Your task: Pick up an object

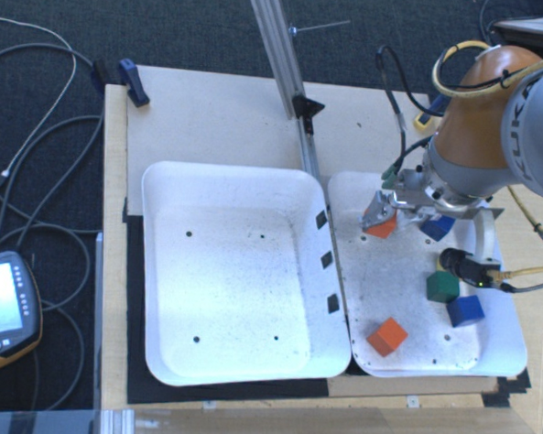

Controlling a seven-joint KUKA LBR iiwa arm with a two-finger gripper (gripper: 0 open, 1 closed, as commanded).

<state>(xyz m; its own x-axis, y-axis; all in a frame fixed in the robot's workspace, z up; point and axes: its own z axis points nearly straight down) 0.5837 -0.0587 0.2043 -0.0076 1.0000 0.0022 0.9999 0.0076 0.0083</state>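
The gripper (380, 215) is sitting low at the far end of the right bin (497, 358), its fingers closing on a small orange block (382, 227) — the block is peeking out just under them.

Four blocks (388, 337) in right bin (511, 350), beside left bin (163, 182).

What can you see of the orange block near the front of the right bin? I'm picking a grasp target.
The orange block looks like a small, solid, matte cube with plain faces. It rests flat on the floor of the right bin, turned at an angle to the bin's walls, near the front-left corner. Nothing touches it: the green block and blue block lie apart to its right, and the gripper is farther back.
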